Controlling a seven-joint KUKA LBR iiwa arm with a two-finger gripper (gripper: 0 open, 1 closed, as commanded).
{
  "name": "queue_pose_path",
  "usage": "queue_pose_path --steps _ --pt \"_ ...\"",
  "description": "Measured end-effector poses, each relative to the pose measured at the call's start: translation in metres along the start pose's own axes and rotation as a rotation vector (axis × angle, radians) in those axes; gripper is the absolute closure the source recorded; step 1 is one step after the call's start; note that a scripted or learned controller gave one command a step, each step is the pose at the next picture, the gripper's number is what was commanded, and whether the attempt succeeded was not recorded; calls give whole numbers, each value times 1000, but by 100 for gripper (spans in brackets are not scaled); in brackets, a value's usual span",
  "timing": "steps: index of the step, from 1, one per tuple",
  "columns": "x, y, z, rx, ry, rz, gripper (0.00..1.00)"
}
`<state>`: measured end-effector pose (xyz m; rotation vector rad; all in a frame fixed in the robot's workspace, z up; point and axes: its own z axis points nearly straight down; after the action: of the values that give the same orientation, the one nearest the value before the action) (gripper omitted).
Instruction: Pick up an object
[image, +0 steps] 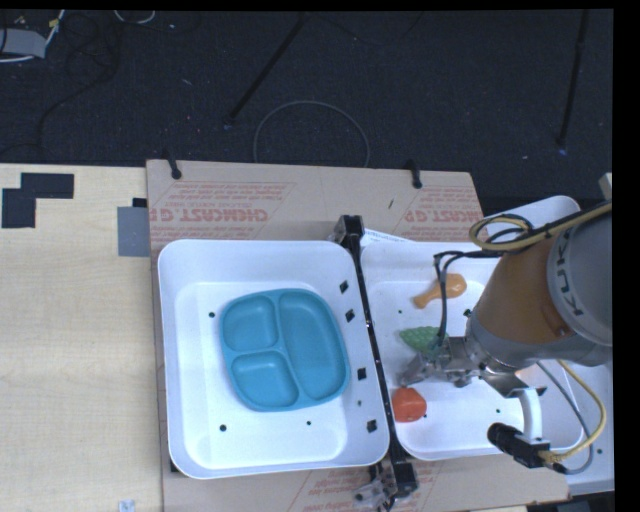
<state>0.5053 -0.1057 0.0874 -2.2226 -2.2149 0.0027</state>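
In the right bin (450, 440) lie an orange-red round object (408, 404) near the front left, a green object (421, 338) in the middle, and a yellow-orange spoon-shaped piece (443, 290) further back. My gripper (425, 368) reaches in from the right and sits low between the green object and the orange-red one, its metal tip close to both. Nothing shows between its fingers. The arm's bulky orange-banded wrist (525, 300) covers the right half of that bin.
The left bin (190, 400) holds a blue divided plate (283, 347). A black divider (362, 340) runs between the two bins. Cables loop around the arm at the right. Cardboard lies under the bins.
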Motion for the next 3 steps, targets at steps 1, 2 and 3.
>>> queue_pose_path --steps 1,2,3 --pt "-1 0 -11 -1 0 7 100" --pt "-3 6 -55 -5 -1 -4 100" --pt "6 4 -105 -5 -1 -5 100"
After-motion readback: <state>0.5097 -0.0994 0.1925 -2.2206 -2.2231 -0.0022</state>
